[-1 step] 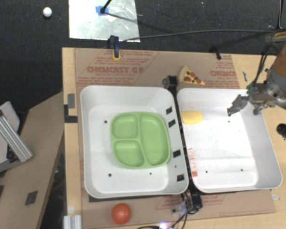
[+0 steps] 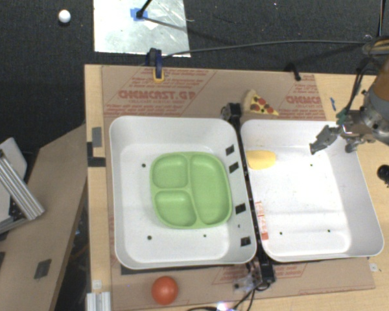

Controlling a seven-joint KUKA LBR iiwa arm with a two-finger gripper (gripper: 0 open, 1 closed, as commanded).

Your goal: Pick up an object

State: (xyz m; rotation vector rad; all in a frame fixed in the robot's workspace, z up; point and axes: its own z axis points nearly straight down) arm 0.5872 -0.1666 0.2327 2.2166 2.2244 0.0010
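Hand hovers over the right white bin's upper right, finger state unreadable, nothing visibly held; nearest pick candidate, a small pale-yellow rounded object, lies well apart by that bin's left wall.

Tray in left bin, right bin beside.

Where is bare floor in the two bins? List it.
Right bin: most of the floor is bare, from the yellow piece near the divider to the front wall. The tool hangs over its back right. Left bin: crowded, the green tray leaves only margins.
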